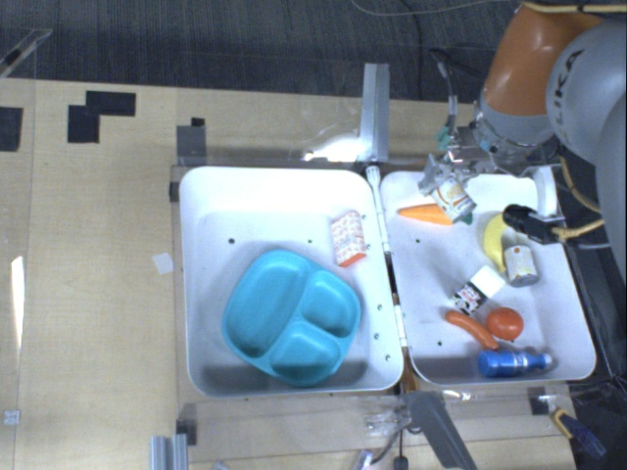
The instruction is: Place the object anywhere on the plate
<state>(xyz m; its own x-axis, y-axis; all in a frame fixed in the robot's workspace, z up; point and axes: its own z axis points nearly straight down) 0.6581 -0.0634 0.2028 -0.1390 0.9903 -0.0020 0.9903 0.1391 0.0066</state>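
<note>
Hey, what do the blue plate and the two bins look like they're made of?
The blue plate looks like moulded plastic with a smooth, slightly glossy finish: uniform colour, rounded compartment walls, soft highlights. The left bin and the right bin look like white plastic or coated metal, smooth with rounded rims; the view leaves that open.
</note>
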